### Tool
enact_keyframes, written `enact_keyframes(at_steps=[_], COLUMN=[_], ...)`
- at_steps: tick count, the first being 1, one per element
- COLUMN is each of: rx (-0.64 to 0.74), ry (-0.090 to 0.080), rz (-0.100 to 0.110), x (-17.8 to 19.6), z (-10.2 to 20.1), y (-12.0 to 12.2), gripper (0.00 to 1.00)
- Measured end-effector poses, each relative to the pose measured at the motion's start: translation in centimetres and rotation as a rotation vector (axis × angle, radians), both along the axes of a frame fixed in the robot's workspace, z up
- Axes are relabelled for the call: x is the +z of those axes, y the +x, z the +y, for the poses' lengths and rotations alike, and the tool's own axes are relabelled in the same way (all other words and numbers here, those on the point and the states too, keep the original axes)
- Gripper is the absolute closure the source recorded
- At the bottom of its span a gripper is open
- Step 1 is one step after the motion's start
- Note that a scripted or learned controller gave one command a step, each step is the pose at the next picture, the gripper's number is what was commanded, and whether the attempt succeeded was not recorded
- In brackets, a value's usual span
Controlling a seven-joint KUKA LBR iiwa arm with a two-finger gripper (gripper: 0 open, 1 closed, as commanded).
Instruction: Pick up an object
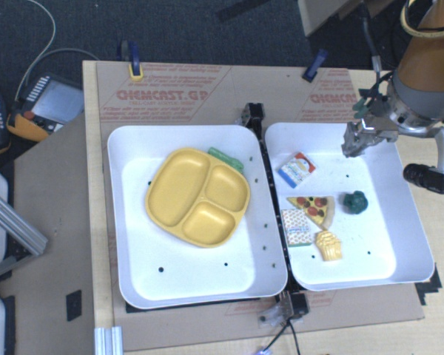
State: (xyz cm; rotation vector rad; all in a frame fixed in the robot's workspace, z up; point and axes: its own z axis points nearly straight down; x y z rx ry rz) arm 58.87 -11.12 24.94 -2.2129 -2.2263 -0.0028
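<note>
In the right bin (388, 261) lie a small blue, white and red packet (296, 169), a toy pizza slice (313, 208), a pale printed packet (297, 227), a yellow toy piece (328, 245) and a dark green toy (354, 202). My gripper (354, 146) hangs over the right bin's far right part, above and to the right of the blue packet, and well behind the green toy. Nothing shows between its fingers.
The left bin (133, 261) holds a yellow three-compartment plate (197, 197), with a green item (225, 158) peeking from behind it. A black clamp (252, 114) sits between the bins at the far edge. Cables and devices lie off the bench at the left.
</note>
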Motion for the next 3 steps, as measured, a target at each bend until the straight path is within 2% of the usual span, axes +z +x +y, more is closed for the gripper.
enact_keyframes(at_steps=[1,3], rx=[0.0,0.0], ry=[0.0,0.0], rz=[0.002,0.002], x=[-1.0,-0.6], z=[6.0,15.1], y=[-1.5,-3.5], gripper=[1.0,1.0])
